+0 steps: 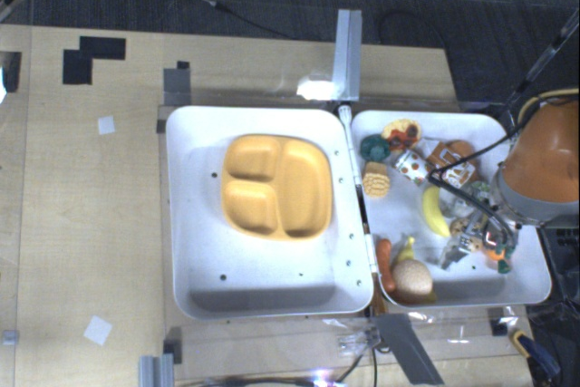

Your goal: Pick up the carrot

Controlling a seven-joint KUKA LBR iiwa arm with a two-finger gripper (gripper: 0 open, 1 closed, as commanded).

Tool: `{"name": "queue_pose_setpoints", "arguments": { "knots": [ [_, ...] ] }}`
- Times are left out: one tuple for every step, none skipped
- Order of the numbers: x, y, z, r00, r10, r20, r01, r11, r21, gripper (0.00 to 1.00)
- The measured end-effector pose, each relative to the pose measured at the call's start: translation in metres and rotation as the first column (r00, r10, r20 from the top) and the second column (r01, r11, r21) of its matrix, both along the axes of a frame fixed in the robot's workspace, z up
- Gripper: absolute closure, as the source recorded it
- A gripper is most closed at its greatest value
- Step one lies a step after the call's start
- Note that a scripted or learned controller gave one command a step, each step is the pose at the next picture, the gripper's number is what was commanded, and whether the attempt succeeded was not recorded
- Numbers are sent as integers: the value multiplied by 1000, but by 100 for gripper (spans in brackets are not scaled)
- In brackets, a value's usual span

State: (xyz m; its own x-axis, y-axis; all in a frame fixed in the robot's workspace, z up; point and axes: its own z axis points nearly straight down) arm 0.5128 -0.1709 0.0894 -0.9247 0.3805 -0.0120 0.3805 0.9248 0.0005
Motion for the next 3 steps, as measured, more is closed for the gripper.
{"name": "queue_pose_setpoints", "arguments": {
  "knots": [
    [4, 26, 0, 1000, 9, 5, -9, 1000, -1, 0],
    [38, -29, 0, 999, -53, 4, 53, 999, 1, 0],
    [41, -27, 13, 999, -46, 10, 46, 999, 0, 100]
  ]
}}
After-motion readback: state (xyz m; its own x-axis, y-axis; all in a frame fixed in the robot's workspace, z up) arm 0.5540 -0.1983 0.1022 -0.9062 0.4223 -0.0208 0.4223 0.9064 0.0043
